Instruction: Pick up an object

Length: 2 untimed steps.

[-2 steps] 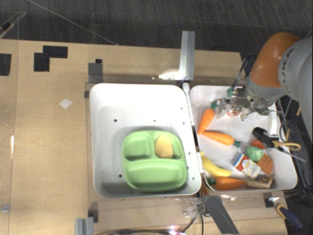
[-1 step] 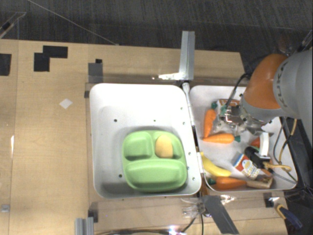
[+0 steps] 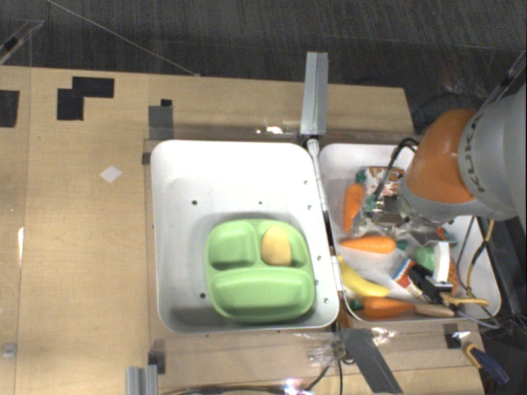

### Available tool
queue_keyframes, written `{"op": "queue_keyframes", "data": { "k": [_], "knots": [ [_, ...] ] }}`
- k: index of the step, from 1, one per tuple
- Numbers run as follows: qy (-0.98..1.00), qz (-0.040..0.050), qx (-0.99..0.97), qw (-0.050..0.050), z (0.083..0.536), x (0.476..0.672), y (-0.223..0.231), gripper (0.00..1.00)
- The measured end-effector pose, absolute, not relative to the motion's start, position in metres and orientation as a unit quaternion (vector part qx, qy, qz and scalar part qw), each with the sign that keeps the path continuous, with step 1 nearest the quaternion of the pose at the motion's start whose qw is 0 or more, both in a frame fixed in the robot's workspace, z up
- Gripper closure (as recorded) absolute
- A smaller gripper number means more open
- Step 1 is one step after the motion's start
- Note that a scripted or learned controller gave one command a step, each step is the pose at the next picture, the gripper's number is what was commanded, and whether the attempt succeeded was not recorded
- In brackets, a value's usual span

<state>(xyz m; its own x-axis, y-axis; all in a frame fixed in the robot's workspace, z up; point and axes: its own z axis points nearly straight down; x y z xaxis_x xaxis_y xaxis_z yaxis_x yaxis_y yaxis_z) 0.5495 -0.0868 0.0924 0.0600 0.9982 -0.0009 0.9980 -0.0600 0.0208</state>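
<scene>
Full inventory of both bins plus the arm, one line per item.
left bin: 1, white, left half of bench
divided plate: 1, green, in left bin, toward its near edge
yellow egg-like piece: 1, in plate's upper right compartment
right bin: 1, white, beside left bin
carrots: about 3, orange, in right bin
banana: 1, yellow, near left of right bin
other clutter: mixed colours, too jumbled to count
arm: 1, grey with orange band, over right bin
gripper: 1, down among the carrots

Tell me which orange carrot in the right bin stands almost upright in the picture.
The carrot at the bin's left wall, highest in the picture. It runs top to bottom; the other two, and, lie across, lower down.
</scene>
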Motion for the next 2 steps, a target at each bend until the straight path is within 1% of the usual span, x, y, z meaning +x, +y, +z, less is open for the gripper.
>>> {"op": "queue_keyframes", "data": {
  "k": [1,2],
  "knots": [
    [0.722,0.0082,0.692,0.010,0.093,0.529,-0.086,0.00],
    [0.711,0.0035,0.704,0.005,0.089,0.655,-0.107,0.00]
  ]
}}
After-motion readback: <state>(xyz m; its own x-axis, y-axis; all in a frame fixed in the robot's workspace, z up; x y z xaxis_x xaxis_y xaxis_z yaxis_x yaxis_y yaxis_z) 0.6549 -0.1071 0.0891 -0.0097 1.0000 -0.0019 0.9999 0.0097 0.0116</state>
